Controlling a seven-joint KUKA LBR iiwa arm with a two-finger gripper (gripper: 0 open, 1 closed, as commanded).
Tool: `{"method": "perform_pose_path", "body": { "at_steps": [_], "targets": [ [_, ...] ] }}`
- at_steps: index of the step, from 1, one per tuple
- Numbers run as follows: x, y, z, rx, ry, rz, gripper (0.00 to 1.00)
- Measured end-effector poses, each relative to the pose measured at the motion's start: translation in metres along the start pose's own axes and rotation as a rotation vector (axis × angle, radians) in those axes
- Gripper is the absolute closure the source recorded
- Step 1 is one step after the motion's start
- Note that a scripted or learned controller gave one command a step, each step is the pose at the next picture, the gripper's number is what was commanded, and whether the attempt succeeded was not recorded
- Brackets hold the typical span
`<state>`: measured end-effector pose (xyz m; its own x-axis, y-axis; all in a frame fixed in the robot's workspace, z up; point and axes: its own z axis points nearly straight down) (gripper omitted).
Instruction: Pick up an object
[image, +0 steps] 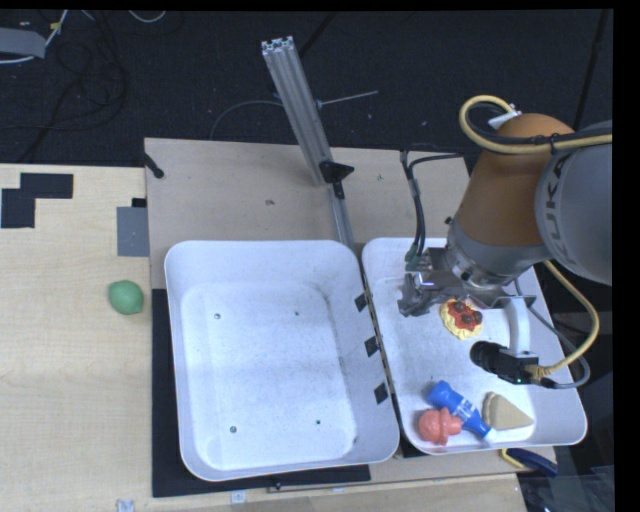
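Observation:
The right bin (400, 350) holds a yellow and red toy (462, 318) just under the wrist, a blue object (459, 405), a pink-red lump (436, 426) and a beige wedge (506, 412) near its front edge. My gripper (415, 296) hangs over the upper part of the right bin, just left of the yellow and red toy. The orange and grey wrist above it hides much of the bin's back. Nothing shows between the fingers.
The left bin (265, 355) lies beside the right one. A green ball (126, 297) rests on the bench left of the bins. A metal rail (305, 110) slants down toward the gap between the bins.

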<state>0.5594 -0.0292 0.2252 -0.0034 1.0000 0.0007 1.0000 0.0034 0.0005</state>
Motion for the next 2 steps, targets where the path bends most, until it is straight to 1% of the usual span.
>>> {"method": "perform_pose_path", "body": {
  "at_steps": [2],
  "targets": [
    [0.113,0.0,0.009,0.001,-0.001,0.001,1.0]
  ]
}}
